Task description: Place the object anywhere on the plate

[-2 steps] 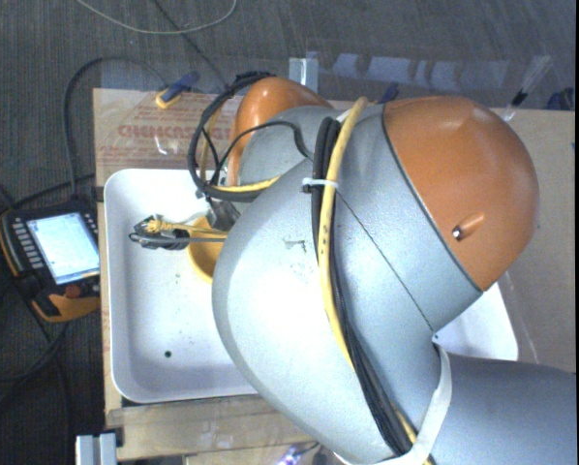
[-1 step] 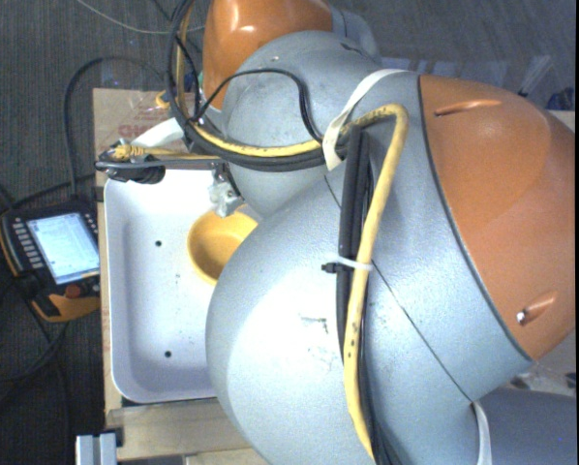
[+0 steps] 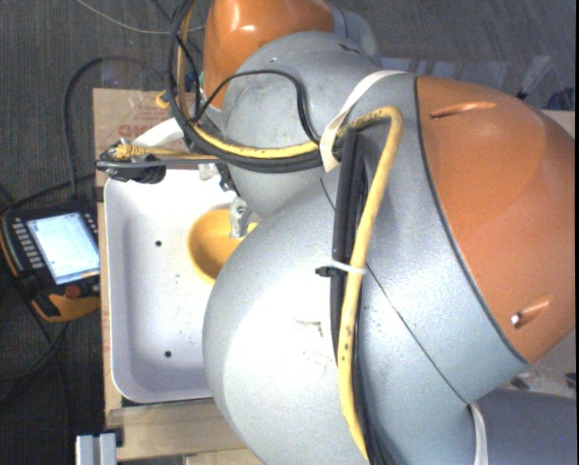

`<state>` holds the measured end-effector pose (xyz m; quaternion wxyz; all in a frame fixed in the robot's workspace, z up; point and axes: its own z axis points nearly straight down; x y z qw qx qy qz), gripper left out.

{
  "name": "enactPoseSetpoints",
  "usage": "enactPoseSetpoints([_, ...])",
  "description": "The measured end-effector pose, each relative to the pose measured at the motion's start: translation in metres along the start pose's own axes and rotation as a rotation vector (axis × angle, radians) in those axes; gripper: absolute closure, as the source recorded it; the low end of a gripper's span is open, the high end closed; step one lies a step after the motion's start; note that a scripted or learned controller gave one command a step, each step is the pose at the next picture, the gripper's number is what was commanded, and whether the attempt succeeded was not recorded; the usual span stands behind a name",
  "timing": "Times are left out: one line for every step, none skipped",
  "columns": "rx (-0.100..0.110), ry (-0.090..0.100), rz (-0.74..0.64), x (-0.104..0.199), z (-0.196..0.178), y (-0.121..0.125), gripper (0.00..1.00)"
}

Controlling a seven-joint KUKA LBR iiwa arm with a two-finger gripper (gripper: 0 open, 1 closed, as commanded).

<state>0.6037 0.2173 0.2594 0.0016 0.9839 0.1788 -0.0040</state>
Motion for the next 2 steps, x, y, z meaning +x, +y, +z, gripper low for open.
enactPoseSetpoints([-0.004, -0.001, -0.269, -0.050, -0.172, 0.016, 0.00])
enactPoseSetpoints([-0.001, -0.002, -0.006, -0.108, -0.022, 0.012, 0.00])
